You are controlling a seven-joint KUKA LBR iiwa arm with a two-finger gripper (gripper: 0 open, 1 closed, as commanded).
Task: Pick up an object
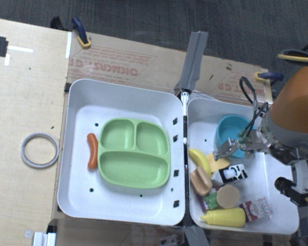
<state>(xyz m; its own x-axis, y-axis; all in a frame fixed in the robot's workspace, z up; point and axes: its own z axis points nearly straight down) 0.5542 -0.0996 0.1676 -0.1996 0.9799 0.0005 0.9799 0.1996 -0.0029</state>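
Centrally, glossy three-compartment green plastic tray (135, 152).

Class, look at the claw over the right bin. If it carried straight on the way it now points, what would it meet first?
The claw points down and leftward into the right bin. Probably first: the yellow piece right under its tip, beside the banana. Depth is unclear from this slanted view.

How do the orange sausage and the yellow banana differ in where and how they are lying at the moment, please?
The orange sausage lies in the left bin, on bare floor beside the green divided plate; the yellow banana lies in the right bin, crowded among other toys. The sausage runs nearly straight up the view, while the banana lies on a slant. Both are small elongated toy foods.
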